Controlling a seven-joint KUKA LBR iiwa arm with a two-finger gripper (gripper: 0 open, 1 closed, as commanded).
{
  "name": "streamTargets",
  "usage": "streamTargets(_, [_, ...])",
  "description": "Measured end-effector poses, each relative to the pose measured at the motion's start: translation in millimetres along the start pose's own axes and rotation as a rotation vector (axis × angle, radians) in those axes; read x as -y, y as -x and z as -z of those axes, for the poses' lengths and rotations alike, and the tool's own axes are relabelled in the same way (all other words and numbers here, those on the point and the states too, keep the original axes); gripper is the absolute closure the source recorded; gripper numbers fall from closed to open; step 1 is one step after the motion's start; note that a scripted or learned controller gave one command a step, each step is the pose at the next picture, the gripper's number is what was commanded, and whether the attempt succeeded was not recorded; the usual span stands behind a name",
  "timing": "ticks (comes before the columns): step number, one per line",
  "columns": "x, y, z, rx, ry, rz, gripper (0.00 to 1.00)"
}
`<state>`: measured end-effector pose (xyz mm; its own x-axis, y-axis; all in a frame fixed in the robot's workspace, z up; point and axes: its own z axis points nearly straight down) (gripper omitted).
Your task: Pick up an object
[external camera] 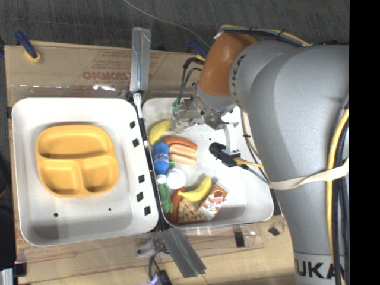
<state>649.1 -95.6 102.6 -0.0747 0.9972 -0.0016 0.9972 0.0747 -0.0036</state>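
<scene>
Two bins: white, side by side. The left bin holds a yellow tray. The right bin holds a heap of toy food.
Arm: the big grey arm comes in from the right of the frame and bends over the right bin.
Claw: the claw is at the top of the right bin, close above the toys. I cannot tell if it is wide or narrow. No toy shows in its grip.
Closest toy: the hot dog lies just below the claw in the frame. I think it is the best one to pick.
How it lies: the long way of the hot dog runs left to right across the frame. The claw would do best to close over its short way, from top and bottom.
Neighbours: a yellow fruit is just to the left of the claw. A blue bottle touches the left end of the hot dog.
Other toys: a banana, a snack packet and a waffle lie lower in the bin, further from the claw.
How far along: no toy is lifted yet.
Watch out: the toys are packed tight, so the claw may bump the bottle or the yellow fruit.
</scene>
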Motion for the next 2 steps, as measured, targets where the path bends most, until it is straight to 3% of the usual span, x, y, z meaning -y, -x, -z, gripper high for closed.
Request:
streamTargets(1, [0.1, 0.1, -0.2, 0.000, 0.000, 0.000, 0.00])
streamTargets(2, [42.2, 31.8, -11.7, -0.001, 0.000, 0.034, 0.00])
